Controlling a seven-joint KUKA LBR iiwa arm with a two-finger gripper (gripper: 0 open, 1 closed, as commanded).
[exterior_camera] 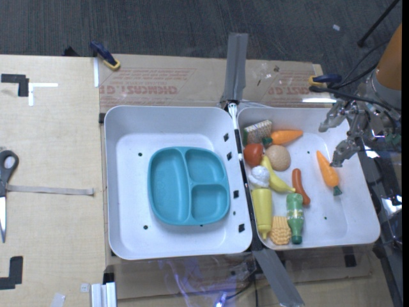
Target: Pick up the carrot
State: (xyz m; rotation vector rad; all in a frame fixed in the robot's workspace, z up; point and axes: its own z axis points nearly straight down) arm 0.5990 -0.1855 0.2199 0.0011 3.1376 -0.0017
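Note:
Two orange carrots lie in the right bin. One carrot, with a green stub at its lower end, rests alone on the bin floor right of the toy pile. The other carrot lies at the back of the pile. My gripper hangs over the bin's right side, reaching in from the right. It is open, with nothing between its fingers. Its lower fingertip is just above and right of the lone carrot's top end.
Left of the lone carrot are a tomato, a potato, a banana, a red sausage, a yellow bottle, a green bottle and corn. The left bin holds a teal divided plate.

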